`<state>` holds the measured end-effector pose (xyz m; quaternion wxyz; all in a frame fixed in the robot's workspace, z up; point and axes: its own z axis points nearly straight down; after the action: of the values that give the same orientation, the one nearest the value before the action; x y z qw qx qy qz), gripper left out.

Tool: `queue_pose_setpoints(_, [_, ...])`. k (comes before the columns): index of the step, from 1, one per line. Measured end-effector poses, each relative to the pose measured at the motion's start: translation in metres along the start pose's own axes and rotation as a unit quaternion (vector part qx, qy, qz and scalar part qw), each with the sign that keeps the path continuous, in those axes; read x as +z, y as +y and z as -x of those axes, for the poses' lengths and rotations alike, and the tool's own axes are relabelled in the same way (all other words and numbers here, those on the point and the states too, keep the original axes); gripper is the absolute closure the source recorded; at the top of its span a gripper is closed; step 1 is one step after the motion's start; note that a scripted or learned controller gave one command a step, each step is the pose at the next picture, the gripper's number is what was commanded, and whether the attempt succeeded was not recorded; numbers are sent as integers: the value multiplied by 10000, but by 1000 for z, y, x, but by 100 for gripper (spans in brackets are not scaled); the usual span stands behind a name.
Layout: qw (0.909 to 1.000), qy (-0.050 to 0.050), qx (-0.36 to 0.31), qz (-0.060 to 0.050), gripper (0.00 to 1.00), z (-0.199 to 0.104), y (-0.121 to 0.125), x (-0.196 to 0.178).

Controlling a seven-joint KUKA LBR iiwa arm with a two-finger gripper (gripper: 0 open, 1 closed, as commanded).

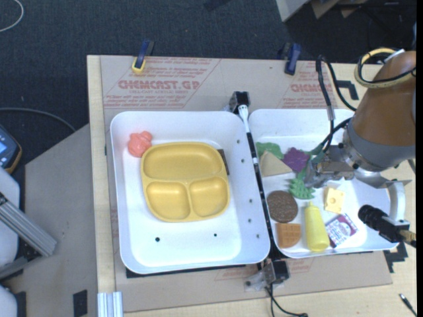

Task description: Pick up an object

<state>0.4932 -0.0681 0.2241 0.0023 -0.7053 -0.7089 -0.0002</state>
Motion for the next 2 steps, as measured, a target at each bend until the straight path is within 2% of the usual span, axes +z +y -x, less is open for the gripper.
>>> queue_pose_setpoints(1, [10000, -4, -5, 21, 100, -52, -2, -10])
queue_pose_setpoints(2, [10000, -2, -6, -10, 100, -110, -5, 3])
